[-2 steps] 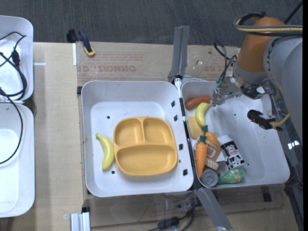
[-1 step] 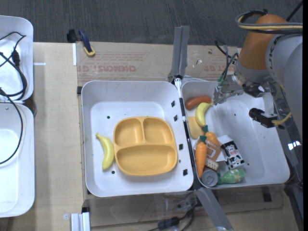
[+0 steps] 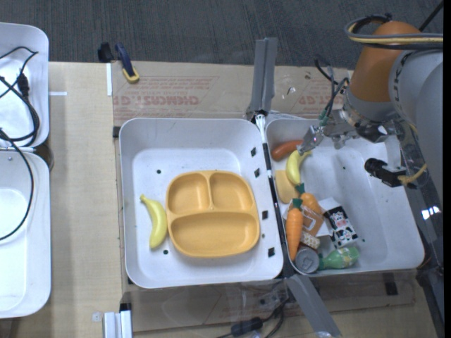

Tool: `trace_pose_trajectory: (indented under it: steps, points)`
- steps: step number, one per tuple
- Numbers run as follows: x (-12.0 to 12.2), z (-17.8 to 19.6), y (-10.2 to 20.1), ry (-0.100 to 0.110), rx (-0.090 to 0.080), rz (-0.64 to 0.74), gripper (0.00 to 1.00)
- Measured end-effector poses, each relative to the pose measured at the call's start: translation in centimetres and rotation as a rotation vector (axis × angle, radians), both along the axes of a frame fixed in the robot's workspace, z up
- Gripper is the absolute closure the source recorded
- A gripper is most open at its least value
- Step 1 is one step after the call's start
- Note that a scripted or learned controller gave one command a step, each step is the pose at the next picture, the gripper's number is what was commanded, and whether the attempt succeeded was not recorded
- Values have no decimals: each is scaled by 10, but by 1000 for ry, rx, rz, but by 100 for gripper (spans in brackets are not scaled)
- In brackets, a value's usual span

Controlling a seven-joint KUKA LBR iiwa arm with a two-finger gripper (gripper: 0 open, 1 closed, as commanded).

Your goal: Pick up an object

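Desk (image 3: pixel 77 189): it holds two white bins side by side.
Arm (image 3: pixel 409 69): big and grey with an orange band, up and to the right of the claw.
Left bin (image 3: pixel 134 210): far to the left of the claw. It has a yellow tray (image 3: pixel 211 213) with three parts and a banana (image 3: pixel 155 220) lying beside the tray.
Right bin (image 3: pixel 394 238): the claw hangs over its top left corner.
Claw (image 3: pixel 311 140): it is low, at the top end of a second banana. I cannot tell if it is pinching or let go, because it is small and dark from here.
Second banana (image 3: pixel 294 166): the thing to pick, I think. It is right under the claw and curves down and left from it. Its top tip looks like it touches the claw.
Red thing (image 3: pixel 285 148): just left of the claw, close to the banana's tip.
Carrot (image 3: pixel 294 229): below the claw, past the banana.
Small stuff: a black and white box (image 3: pixel 340 227), a green thing (image 3: pixel 338 258) and a grey can (image 3: pixel 306 260) sit well below the claw.
How to do it well: pinch the banana across its thin end, not along it. Squeeze gently. Stay off the red thing and the bin wall. Lift straight up and slowly, so the long banana does not swing or slip out.
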State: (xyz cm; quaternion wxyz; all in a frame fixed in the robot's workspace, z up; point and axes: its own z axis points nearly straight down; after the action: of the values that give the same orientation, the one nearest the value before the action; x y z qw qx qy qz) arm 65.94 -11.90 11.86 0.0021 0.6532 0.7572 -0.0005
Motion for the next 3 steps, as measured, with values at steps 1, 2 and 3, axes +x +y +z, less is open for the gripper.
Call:
trace_pose_trajectory:
  steps: [1,2,3]
  points:
    - [-27,14,-56,2,2,-10,0]
    - [-131,-27,-36,5,4,14,0]
    - [-131,-18,-37,4,4,10,100]
